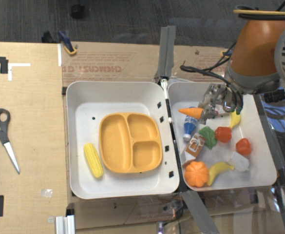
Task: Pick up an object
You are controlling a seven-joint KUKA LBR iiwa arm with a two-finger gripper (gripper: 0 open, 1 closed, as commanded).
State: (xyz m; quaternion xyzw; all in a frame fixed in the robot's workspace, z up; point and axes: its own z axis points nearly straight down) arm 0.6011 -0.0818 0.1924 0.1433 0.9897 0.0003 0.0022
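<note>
Two white bins side by side on bench. Left bin (pixel 76 130): yellow divided plate (pixel 130 142) at centre, corn cob (pixel 93 160) just beside it at plate's 8 o'clock, lying loose on bin floor.

Right bin (pixel 264 145): toy food cluster. Orange carrot (pixel 191 112) at bin's 11 o'clock, tip pointing left. Blue bottle (pixel 189 127) just below carrot. Brown snack packet (pixel 195 146) under that, touching green broccoli-like piece (pixel 208 136) at its 2 o'clock. Red pepper-ish piece (pixel 223 134) just beside green one, at its 3 o'clock. Second red piece (pixel 243 146) near bin's 3 o'clock. Small orange pumpkin (pixel 197 173) at bin's 7 o'clock, against front wall. Yellow banana (pixel 219 171) touching pumpkin's right side. Clear/white piece (pixel 237 161) just above banana, hard to identify. Another yellow piece (pixel 236 119) at 1 o'clock of red pepper-ish piece, partly under arm.

Gripper (pixel 216 103) low over right bin's 12 o'clock area, just right of carrot's thick end, near yellow piece. Finger gap not readable, cables and metal clutter; cannot tell if anything is held.

Scissors (pixel 3 135) on bench well left of bins, at 9 o'clock.
</note>
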